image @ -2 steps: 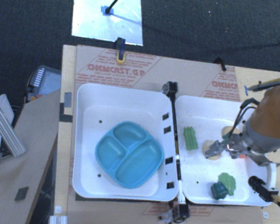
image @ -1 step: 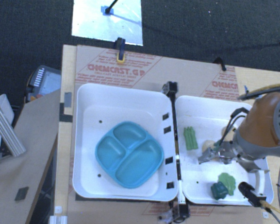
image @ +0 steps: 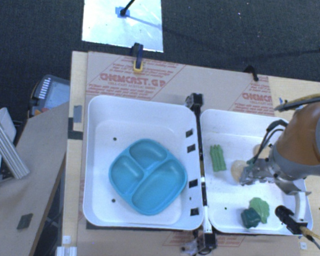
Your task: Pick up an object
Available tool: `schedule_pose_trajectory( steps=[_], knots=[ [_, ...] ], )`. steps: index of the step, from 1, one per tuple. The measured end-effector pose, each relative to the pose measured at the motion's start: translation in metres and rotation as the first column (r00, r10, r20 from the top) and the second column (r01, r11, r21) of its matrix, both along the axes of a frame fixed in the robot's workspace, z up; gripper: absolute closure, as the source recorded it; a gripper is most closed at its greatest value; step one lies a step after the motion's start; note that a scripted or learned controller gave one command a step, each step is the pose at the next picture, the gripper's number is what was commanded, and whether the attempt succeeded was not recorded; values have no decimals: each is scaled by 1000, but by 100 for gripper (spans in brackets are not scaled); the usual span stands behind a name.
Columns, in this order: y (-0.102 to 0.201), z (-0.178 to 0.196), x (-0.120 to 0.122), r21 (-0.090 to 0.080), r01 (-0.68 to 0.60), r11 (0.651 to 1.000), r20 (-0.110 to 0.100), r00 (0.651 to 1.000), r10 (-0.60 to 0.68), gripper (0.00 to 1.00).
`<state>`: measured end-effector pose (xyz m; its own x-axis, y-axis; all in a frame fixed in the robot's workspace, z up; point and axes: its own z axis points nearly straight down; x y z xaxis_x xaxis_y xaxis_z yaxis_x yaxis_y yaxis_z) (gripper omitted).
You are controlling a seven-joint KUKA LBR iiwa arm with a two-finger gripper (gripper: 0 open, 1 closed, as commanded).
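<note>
A blue divided plate (image: 147,175) lies in the left bin (image: 103,111). The right bin (image: 227,120) holds a green ridged piece (image: 218,157), a pale round thing (image: 238,169), a light green leafy piece (image: 260,206) and a dark teal lump (image: 250,217). My gripper (image: 249,176) hangs low over the right bin, just right of the pale round thing and touching or nearly touching it. Nothing shows between its fingers. A small pale thing (image: 256,149) sits behind the gripper, partly hidden by cables.
The arm (image: 306,140) covers the right part of the right bin. A black clip strip (image: 197,156) runs along the wall between the two bins. Cardboard (image: 170,78) lies under both bins.
</note>
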<state>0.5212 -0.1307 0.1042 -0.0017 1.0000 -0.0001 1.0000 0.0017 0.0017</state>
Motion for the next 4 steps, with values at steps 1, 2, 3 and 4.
schedule_pose_trajectory(
  steps=[1, 2, 3, 4],
  knots=[
    [0, 47, -7, -1, -1, 1000, 3, 1000, 1, 100],
    [5, 109, -7, -1, -3, 1000, 3, 1000, 3, 100],
    [1, 153, -5, -2, -3, 1000, 4, 1000, 3, 100],
    [0, 195, -4, -2, -3, 1000, 4, 1000, 3, 100]
  ],
)
